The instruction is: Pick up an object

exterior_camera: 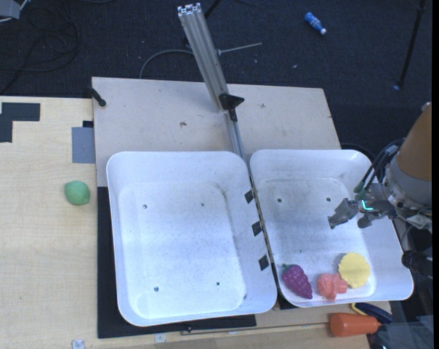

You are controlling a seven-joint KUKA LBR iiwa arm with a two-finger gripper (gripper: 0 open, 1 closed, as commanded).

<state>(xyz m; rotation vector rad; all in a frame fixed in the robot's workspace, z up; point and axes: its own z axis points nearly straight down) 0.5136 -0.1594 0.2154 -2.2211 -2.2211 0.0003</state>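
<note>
Gripper above the toys, which sit toward the bottom of the frame.

I see the gripper [348, 214] at centre right over the right bin [307, 167], its fingers apparently spread with nothing between them. The nearest pickable thing, I judge, is the yellow toy [355, 268], below the gripper in the frame and well apart from it. The pink toy [331, 285] touches its lower left side, and the purple grapes [297, 281] lie further left, long axis slanting from upper left to lower right. All three hug the bin's bottom edge.
</note>
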